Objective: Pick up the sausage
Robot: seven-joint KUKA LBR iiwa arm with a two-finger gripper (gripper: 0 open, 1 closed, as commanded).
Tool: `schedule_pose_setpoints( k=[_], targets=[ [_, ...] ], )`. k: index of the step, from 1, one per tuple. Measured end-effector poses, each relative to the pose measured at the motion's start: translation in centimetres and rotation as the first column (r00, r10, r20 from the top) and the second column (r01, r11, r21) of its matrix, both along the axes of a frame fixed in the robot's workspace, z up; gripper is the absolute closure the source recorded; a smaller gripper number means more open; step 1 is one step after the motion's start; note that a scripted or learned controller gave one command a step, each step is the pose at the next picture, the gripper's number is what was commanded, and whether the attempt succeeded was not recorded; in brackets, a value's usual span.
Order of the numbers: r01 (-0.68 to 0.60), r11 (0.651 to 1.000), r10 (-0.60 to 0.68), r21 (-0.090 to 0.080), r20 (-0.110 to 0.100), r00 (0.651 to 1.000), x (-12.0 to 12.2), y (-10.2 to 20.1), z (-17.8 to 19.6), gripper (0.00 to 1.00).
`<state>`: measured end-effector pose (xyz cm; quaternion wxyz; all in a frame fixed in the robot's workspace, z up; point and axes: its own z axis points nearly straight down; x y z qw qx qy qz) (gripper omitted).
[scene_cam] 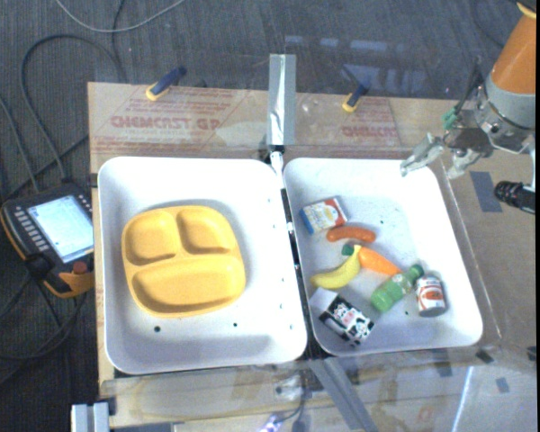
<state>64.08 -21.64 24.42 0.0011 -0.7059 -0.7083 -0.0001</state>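
- Camera view from above takes in two shallow white bins side by side on the bench, and places below are given relative to the sausage (351, 235).
- Sausage: an orange-red link lying flat in the right bin (450, 241), near the bin's middle and slightly toward its far side, with nothing gripping it.
- Just left of the sausage and a touch farther back, a small carton (324, 215) with a blue and orange face lies close beside the sausage's left end.
- Just in front of the sausage, a carrot (378, 261) lies at a slant, its green top near the sausage's left end.
- In front of the sausage and slightly left, a banana (336, 274) curves beside the carrot.
- In front and to the right, a green bottle (395, 289) lies on its side, and just right of it sits a small can (430, 296) with a red label.
- Well in front of the sausage, near the bin's near wall, lies a black and white carton (346, 319).
- Far left of the sausage, the left bin (126, 331) holds a yellow compartment tray (184, 259).
- Gripper (420, 157): it hangs above the right bin's far right corner, well apart from the sausage, to its right and behind it; its fingers are spread apart and hold nothing.
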Motion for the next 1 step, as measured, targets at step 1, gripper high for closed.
schedule_pose_setpoints(
  k=[1],
  targets=[
    [0.024, 1.0, -0.024, -0.004, -0.002, 1.0, -0.59, 5.04, -9.85, 0.0]
  ],
)
